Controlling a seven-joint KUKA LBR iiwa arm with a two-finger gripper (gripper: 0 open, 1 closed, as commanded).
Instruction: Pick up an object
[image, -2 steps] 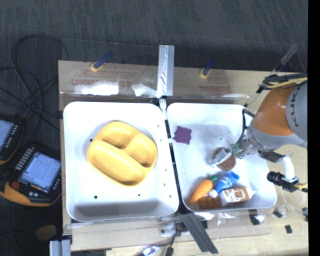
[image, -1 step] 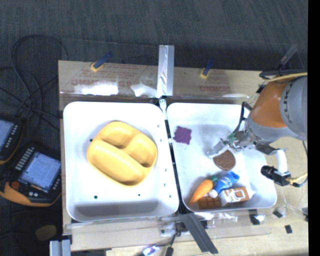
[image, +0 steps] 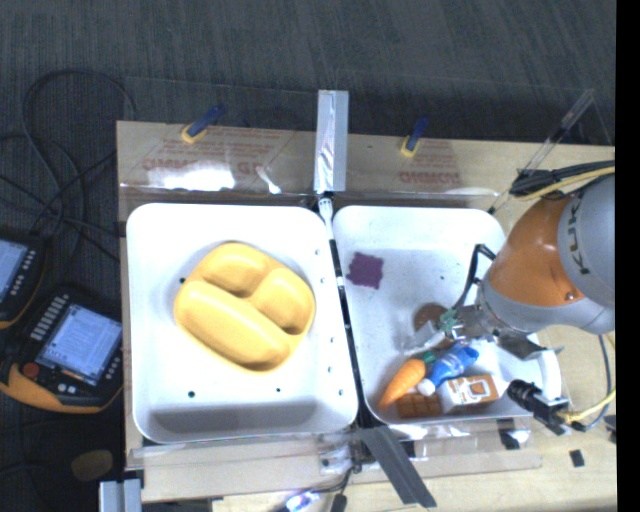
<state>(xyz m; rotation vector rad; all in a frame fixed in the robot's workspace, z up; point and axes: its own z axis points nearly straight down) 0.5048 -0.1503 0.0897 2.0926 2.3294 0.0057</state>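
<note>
**Gripper low in the right bin, over the toy pile**

I see the gripper (image: 462, 325) down in the right bin (image: 400, 240), at its near-right part, with the grey arm (image: 560, 265) and its glossy orange band covering most of it. I cannot tell how its grip stands or whether it has anything; wrist blocks the view.

Right below the gripper: a blue bottle (image: 452, 361) with a white cap, lying tilted. Touching the bottle on the near side, a small carton (image: 470, 390), boxy, white with an orange print. Left of the bottle, a tapered orange carrot (image: 403, 380), smooth plastic look. A brown block (image: 416, 407) lies under the carrot tip, at the bin's near wall. A round brown thing (image: 430, 316) lies just left of the gripper, partly hidden. Further left and back, apart from the pile, a flat purple square (image: 366, 269) on the bare white floor.

Left bin (image: 150, 400) holds one big yellow lump (image: 243, 304), smooth, lobed, like a bread loaf.
</note>
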